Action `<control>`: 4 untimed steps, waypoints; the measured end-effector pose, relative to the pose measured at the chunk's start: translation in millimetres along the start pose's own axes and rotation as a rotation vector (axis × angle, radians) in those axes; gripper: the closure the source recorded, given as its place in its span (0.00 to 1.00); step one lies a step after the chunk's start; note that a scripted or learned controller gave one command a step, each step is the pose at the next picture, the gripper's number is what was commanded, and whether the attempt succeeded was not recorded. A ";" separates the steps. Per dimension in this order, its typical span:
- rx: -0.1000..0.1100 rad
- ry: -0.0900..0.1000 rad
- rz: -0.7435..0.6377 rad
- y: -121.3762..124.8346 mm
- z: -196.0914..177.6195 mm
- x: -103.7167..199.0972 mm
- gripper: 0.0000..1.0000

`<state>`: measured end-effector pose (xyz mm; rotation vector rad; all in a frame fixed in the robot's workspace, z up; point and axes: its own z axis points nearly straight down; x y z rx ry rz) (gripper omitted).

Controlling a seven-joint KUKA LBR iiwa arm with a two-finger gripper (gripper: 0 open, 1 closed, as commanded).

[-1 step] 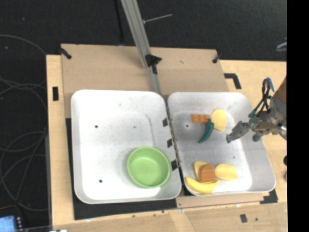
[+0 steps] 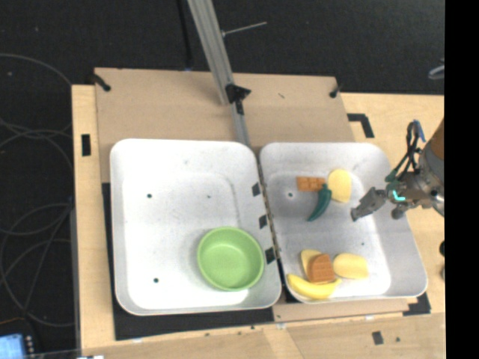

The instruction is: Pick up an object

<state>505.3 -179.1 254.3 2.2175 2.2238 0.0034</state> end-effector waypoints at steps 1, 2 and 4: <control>0.006 -0.002 0.004 -1.4 48.2 8.1 0.00; 0.005 -0.003 0.004 2.1 92.2 2.8 0.00; -0.003 -0.001 0.007 2.8 141.0 2.8 1.00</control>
